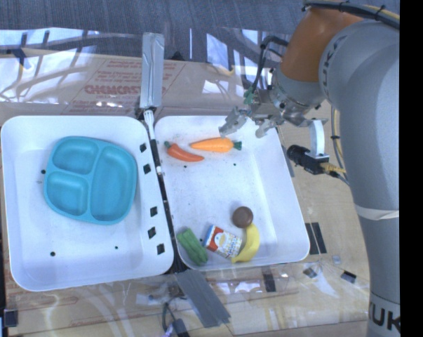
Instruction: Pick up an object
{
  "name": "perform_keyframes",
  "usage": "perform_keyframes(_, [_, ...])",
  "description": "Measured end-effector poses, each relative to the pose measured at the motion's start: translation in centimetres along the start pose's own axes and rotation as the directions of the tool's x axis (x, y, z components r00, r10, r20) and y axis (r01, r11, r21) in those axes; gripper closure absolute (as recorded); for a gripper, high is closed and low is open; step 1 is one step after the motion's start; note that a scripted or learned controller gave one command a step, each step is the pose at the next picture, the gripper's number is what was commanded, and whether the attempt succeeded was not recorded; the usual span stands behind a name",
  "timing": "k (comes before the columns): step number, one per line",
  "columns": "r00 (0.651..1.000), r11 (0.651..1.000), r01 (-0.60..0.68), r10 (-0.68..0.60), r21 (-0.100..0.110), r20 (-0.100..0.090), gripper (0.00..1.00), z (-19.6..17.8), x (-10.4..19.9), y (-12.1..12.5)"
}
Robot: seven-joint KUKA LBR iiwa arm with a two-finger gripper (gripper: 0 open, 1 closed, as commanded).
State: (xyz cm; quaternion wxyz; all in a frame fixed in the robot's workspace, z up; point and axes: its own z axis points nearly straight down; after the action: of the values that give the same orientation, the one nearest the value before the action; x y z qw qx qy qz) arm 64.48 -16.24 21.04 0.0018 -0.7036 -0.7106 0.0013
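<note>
the gripper [250, 123] hung at the right bin's [281, 188] upper edge — fingers apart, gripping nothing — just above the orange carrot [211, 144].

Blue plate [90, 178]; white bins [15, 209]; orange carrot [212, 144]; yellow banana [250, 245]; green cucumber [192, 246].

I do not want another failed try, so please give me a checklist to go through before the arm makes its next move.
1. Gripper over the right bin: ok, at its far edge.
2. Nothing held yet: ok, nothing seen between the jaws.
3. Jaws open enough: cannot tell.
4. Nearest target free: ok, orange carrot lies apart from the red carrot.
5. Gripper directly above the orange carrot: not ok, it sits to the right.
</note>
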Motion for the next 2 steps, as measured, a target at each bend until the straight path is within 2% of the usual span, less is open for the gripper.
perform_keyframes(1, [0.993, 0.993, 0.115, -0.115, -0.002, 0.001, 0.00, 11.8, -1.8, 1.3])
perform_keyframes(2, [0.937, 0.937, 0.350, -0.350, 0.009, -0.004, 0.00, 12.0, 2.4, 1.0])
